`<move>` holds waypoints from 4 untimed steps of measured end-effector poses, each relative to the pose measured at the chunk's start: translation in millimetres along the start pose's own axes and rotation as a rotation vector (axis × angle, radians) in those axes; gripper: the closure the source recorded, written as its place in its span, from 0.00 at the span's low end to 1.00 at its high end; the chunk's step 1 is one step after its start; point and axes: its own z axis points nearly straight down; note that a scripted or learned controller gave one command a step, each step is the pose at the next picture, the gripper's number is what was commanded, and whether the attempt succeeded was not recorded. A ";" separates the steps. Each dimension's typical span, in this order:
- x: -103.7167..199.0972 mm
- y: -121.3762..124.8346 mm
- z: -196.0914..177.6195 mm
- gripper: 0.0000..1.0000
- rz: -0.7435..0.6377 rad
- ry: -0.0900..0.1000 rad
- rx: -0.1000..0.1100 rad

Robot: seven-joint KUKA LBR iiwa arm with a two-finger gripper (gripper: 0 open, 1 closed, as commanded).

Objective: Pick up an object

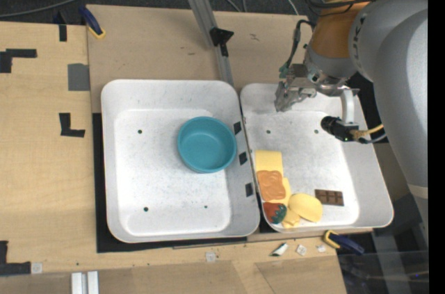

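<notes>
Hovering over the far edge of the right shallow white bin [361, 213], the grey two-finger gripper [284, 99] hangs from the wrist below the orange band; whether it is parted or closed I cannot tell at this angle, and nothing is visibly held in it.

Everything it might pick lies well apart from it. In the near left corner of that bin sits a crowded cluster: a flat pale yellow square slab [269, 160], a flat orange toast-like piece [271, 183] touching its near edge, a rounded yellow lump [306, 208] just beside that, and a small red and green item [275, 213] tucked against the bin wall. A small dark brown rectangular bar [329, 198] lies alone to the right of the lump. In the left shallow white bin [122, 101], a round teal plastic bowl [206, 144] stands by itself.

The likely trouble is the cluster. The pieces touch one another and press toward the bin's left wall, so a descent there could land on a seam between two, nudge them aside, or strike the wall. The slab, toast piece and brown bar are flat, so a closing grip may well slide over them. The bowl's wide rim could easily slip out unless gripped across its wall. The lump looks the safest target.
</notes>
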 end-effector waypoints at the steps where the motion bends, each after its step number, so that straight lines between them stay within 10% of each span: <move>1: -0.3 -0.8 -42.6 1.00 0.002 0.001 -0.005; 4: 89.3 -55.6 -81.5 1.00 -0.001 0.002 0.003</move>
